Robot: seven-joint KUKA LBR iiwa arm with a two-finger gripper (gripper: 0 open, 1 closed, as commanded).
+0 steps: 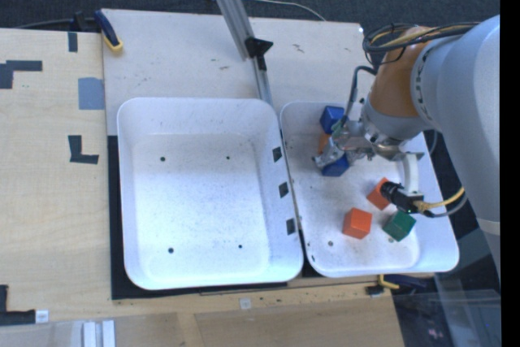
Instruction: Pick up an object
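The right bin (431, 256) holds several small blocks. A blue block (331, 117) lies near its far left corner. A second blue block (335, 166) lies just in front of it, with a small orange piece (323, 143) between them. My gripper (343, 145) is down in the bin among these three, and the wrist hides its tips. An orange cube (357, 223), a red-orange block (378, 193) and a green block (400, 226) sit toward the bin's near right, apart from the gripper.
The left bin (130, 175) adjoins the right one along a shared wall with black clips (283, 189). A slanted metal rail (236, 8) runs down to the bins' far junction. A cable (435, 203) loops from the wrist over the right bin's edge.
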